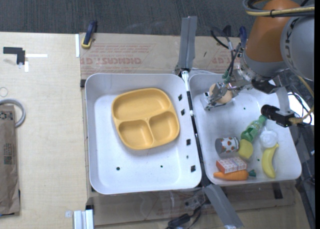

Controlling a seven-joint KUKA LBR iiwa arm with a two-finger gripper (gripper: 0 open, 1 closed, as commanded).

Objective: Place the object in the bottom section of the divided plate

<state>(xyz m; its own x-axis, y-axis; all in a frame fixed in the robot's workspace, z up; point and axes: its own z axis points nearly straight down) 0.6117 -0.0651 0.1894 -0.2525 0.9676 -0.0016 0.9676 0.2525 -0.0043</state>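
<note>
A pale wooden bench held two white bins side by side. In the camera view, the yellow divided plate (145,118) sat in the left bin (100,138). The gripper (220,95) hung over the top of the right bin (295,170), pinching a small tan object (223,91). The plate lay well off to its left, across the middle wall. The grey arm (295,28) reached in from the right, bent down.

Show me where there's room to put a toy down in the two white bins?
Plenty of bare floor in the left bin, in front of and beside the yellow divided plate. In the right bin, the middle is free, between the hand and the can. The near corner is crowded: banana, carrot, box.
</note>
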